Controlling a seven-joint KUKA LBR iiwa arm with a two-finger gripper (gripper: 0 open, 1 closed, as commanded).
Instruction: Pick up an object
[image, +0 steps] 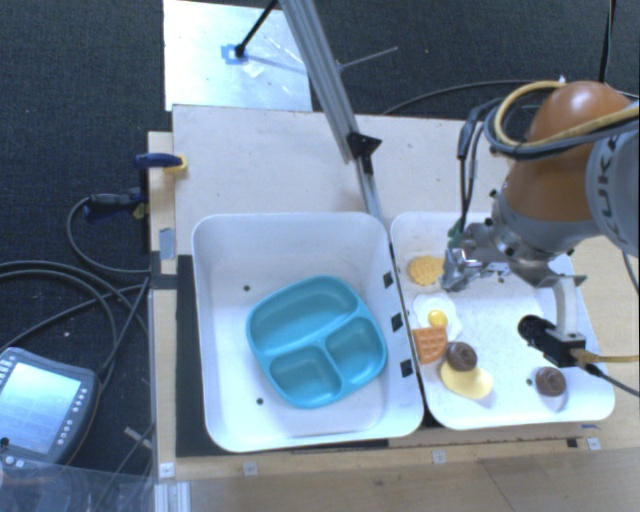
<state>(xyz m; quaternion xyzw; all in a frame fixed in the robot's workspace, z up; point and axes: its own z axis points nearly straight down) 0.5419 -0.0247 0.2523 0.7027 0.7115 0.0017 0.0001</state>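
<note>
My gripper (457, 271) hangs low over the back left part of the right bin (590, 400), just right of a round golden cracker (425, 269). In front of it lie a fried egg (437, 316), a waffle piece (430, 345), a brown donut (461, 355) and a yellow slice (468, 382). A second brown donut (549, 380) sits near the bin's front right. Nothing is seen held in the gripper. The arm's grey and orange body hides the back right of this bin.
The left bin (220, 260) holds a blue divided plate (316, 340). A black part with a cable (548, 340) juts from the arm above the right bin. A slanted metal pole (335, 90) crosses the bench behind the bins.
</note>
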